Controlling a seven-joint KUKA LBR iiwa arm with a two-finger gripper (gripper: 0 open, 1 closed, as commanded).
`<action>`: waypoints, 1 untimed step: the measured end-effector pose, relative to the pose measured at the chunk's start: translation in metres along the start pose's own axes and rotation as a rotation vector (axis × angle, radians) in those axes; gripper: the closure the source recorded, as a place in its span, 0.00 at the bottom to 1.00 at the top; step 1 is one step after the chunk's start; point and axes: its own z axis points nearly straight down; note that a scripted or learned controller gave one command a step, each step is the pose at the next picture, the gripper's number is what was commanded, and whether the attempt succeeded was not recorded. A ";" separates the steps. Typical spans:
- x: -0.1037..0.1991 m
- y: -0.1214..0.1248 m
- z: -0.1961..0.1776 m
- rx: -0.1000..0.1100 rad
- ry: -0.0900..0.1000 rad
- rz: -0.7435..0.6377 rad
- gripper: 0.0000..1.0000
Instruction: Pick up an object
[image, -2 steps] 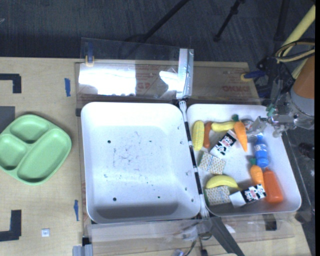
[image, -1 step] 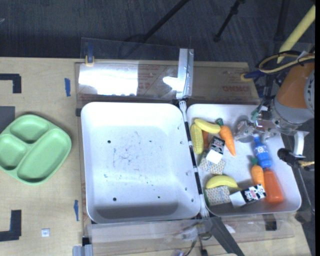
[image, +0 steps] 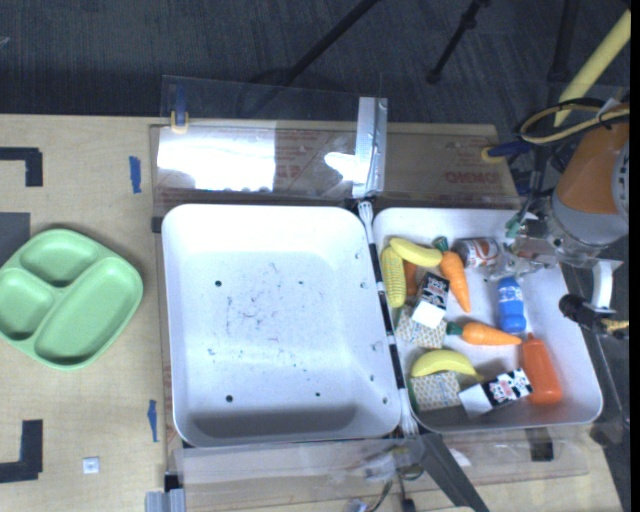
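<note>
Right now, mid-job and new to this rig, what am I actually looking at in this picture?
One camera looks down at a slant on a bench with two white bins. The grey robot arm with its orange band reaches in from the right, its gripper over the right bin. That bin holds toy food: bananas, carrots, a blue bottle, an orange bottle. Nothing visibly sits between the gripper's fingers. The left bin and a green divided plate lie further left.

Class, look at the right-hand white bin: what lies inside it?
The right bin holds two bananas, two carrots, a corn cob and a blue bottle. Whatever lies beneath this pile is covered.
</note>
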 end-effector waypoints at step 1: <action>0.016 0.012 -0.095 0.000 -0.004 -0.160 1.00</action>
